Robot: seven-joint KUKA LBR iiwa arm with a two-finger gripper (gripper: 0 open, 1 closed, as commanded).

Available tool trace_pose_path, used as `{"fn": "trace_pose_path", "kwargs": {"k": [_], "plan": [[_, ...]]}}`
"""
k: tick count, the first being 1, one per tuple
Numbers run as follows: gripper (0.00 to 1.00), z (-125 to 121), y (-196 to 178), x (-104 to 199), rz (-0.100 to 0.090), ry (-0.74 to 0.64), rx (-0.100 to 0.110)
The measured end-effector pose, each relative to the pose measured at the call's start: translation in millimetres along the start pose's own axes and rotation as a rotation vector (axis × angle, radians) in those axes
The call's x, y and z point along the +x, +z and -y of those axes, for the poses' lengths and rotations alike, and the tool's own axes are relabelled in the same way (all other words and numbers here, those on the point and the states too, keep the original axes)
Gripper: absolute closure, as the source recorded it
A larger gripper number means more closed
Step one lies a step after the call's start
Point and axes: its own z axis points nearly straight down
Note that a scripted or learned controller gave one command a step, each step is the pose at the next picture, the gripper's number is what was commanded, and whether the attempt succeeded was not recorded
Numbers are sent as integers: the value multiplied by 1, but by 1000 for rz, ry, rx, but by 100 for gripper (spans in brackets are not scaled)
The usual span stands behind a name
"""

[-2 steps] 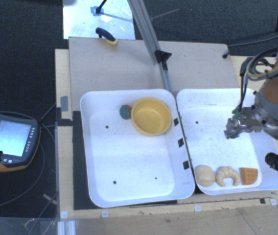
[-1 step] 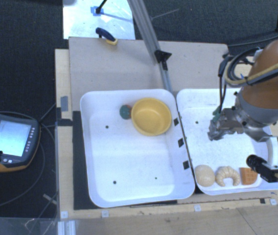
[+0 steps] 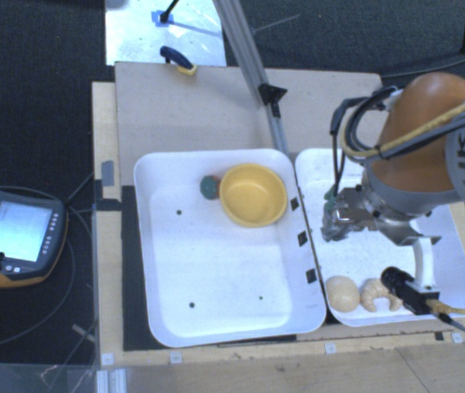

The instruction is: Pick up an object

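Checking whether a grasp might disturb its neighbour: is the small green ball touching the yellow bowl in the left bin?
Touching. The camera view shows the green ball pressed against the yellow bowl's left rim, no white bin floor between them.

A light wooden bench [image 3: 183, 105] is seen from above. Two shallow white bins are set on it side by side, touching: the left bin [image 3: 216, 301] and the right bin [image 3: 462, 277]. A blue and yellow clamp [image 3: 177, 59] is fixed at the bench's far edge.
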Motion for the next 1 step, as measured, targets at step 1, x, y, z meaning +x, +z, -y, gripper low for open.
{"fn": "trace_pose_path", "kwargs": {"k": [1], "plan": [[100,-2,-3,50,0,1,0]]}}
